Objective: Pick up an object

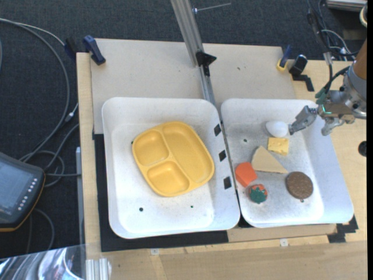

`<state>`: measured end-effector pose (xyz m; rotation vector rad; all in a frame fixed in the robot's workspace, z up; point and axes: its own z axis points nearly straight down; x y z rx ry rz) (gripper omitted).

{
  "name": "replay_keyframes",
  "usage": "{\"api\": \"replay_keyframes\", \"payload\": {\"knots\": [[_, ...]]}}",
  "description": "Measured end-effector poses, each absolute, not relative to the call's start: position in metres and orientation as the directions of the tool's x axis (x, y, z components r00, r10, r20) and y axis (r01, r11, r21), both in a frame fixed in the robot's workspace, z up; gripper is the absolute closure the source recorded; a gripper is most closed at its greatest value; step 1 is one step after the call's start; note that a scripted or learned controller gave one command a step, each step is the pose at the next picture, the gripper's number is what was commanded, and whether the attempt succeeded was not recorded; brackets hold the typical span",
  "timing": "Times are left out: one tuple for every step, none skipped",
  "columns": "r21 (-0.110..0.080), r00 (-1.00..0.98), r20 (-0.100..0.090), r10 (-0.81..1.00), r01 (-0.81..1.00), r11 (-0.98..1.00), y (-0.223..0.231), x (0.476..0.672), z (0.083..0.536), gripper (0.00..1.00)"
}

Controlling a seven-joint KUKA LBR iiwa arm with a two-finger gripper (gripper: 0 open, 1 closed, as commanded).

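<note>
The claw was reaching for food.

The claw (315, 121) hung open and empty over the right bin (338, 174), just beside the egg (277, 128). It had grabbed nothing yet. Next it probably needed to drop down and close on the egg.

The arm enters at the right edge of the camera view, its wrist above the right bin's (335, 174) far right rim. The gripper (315, 122) points left and a little downward over that bin's far right corner. Its two fingers (301, 121) stand spread apart, with nothing seen between them.
</note>
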<state>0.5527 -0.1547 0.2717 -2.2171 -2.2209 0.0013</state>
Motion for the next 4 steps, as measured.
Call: {"api": "replay_keyframes", "payload": {"knots": [[-0.003, -0.001, 0.002, 1.0, 1.0, 0.001, -0.155, 0.553, 0.272, 0.0], [-0.007, 0.0, 0.003, 1.0, 1.0, 0.0, -0.156, 0.561, 0.215, 0.0], [-0.009, -0.001, 0.004, 1.0, 1.0, 0.001, -0.146, 0.556, 0.157, 0.0], [-0.001, 0.001, 0.002, 1.0, 1.0, -0.001, -0.148, 0.556, 0.097, 0.0]]}}
